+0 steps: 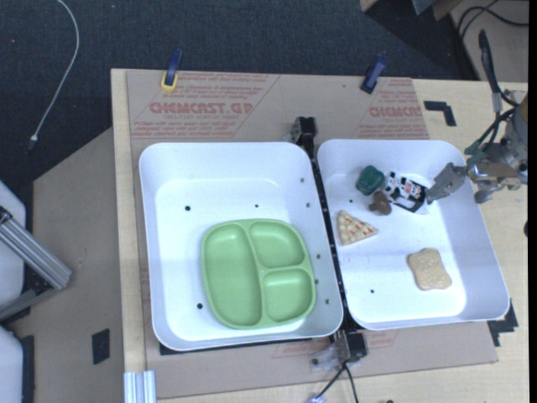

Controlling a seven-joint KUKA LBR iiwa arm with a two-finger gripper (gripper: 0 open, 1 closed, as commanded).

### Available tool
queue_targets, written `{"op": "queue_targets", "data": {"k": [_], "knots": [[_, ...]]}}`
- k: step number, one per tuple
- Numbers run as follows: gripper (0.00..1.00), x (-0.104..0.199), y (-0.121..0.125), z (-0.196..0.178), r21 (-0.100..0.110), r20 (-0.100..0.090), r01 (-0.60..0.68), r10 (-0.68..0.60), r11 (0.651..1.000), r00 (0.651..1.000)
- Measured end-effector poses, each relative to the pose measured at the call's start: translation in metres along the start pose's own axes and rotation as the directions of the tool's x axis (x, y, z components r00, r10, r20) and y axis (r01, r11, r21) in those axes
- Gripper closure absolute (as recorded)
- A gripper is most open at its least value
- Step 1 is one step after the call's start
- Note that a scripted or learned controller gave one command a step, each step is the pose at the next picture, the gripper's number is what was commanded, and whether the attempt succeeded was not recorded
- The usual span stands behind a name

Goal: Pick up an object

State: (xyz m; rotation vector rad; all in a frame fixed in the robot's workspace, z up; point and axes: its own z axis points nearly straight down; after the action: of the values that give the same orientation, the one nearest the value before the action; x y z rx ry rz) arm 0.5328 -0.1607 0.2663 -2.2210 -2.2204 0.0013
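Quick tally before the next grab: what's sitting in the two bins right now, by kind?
Green divided plate: 1, left bin
Waffle piece: 1
Tan biscuit: 1
Dark green lump: 1
Small brown piece: 1
Black-and-white toy: 1
The last five lie in the right bin.
Total: 6

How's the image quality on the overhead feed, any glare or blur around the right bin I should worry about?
Camera view: lighting even, and the right bin shows soft shadows without harsh glare. The waffle-like piece and tan piece read clearly. The gripper looks slightly soft at the bin's upper right rim, and the dark cluster beside it is hard to resolve.
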Motion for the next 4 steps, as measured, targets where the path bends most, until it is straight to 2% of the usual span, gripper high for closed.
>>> {"op": "queue_targets", "data": {"k": [1,2,3,4], "knots": [[0.0,0.0,0.0,0.0,-0.001,0.0,0.0,0.0,1.0,1.0],[0.0,-0.006,-0.007,0.047,0.0,0.0,0.0,0.0,1.0,1.0],[0.0,0.003,-0.002,0.1,0.005,-0.002,0.001,-0.001,1.0,1.0],[0.0,0.002,-0.004,0.164,0.007,-0.002,0.0,0.0,1.0,1.0]]}}
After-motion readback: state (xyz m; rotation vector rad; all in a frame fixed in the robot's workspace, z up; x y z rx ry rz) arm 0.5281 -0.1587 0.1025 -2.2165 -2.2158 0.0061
